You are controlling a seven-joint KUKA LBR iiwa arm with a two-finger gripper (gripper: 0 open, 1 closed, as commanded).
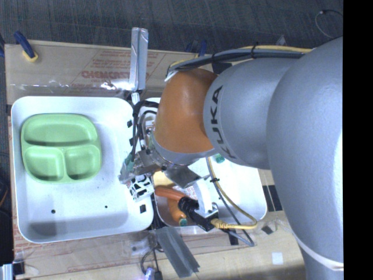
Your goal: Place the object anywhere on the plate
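The grey arm [274, 109] is reaching in from the right of the frame and covering most of the right bin [247, 188]; its orange band is sitting over the centre of the frame; the gripper [133, 172] is hanging low at the wall where the two bins are meeting, just left of centre; whether it is apart, together or clamped on anything I cannot tell, since the wrist is hiding it.

An orange object [167, 194], long and rounded, is lying in the right bin at the lower centre of the frame, just beside the gripper and partly under the wrist; a small green thing [183, 219] is lying just below it in the same bin.

The green plate [58, 120], with three compartments, is lying in the upper left part of the left bin [76, 214], well apart from the orange object.

A blue clip [25, 45] is sitting at the upper left corner of the counter [70, 60]; a metal bar [139, 57] is standing above the bins at the upper centre.
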